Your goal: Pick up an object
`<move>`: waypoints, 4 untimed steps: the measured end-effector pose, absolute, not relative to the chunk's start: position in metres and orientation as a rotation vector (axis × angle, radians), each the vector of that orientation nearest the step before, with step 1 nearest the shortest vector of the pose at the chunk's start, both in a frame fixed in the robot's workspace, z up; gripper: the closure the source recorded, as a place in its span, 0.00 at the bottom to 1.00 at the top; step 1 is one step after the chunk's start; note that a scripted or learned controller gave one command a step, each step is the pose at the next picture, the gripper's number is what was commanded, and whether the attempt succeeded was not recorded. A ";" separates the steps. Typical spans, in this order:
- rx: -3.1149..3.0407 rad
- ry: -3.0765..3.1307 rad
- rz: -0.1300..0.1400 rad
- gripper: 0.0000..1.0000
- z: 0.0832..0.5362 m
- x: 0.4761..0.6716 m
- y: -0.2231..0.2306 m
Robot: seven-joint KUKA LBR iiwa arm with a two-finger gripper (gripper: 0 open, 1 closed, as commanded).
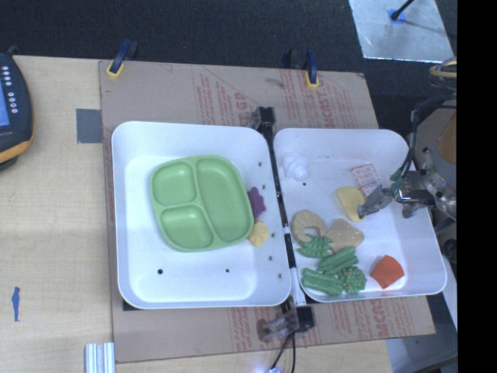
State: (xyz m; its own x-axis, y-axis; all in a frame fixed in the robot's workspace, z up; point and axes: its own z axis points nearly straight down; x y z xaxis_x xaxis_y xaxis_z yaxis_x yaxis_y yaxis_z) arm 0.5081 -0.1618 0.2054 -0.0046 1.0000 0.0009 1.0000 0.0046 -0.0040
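Objects for picking are piled in the right bin (392, 142): a yellow piece (350, 201), tan pieces (326, 228), green vegetables (332, 269), an orange block (387, 271). The gripper (378, 200) is seen low beside the yellow piece; nothing is seen held, and its state cannot be told. A green divided plate (200, 202) is seen in the left bin (136, 286). Red cardboard print is unreadable.

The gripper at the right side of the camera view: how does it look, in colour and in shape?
The gripper is small and dark grey to black, with slim fingers that taper toward their tips. Behind it sits a bulkier wrist block of grey metal with pale, shiny patches. A small green spot shows near the base of the fingers. Any cables or printed markings are too small and blurred to tell.
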 end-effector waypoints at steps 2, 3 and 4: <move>-2.212 -2.231 0.005 1.00 0.111 0.579 -0.184; -2.211 -2.231 0.006 0.00 0.111 0.579 -0.184; -2.219 -2.236 -0.005 0.00 0.095 0.659 -0.210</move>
State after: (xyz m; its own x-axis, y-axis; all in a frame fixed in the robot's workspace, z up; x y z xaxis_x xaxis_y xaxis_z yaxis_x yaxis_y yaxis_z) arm 0.6594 -0.2095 0.0948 -0.0074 1.0000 -0.0043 0.9999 0.0075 0.0083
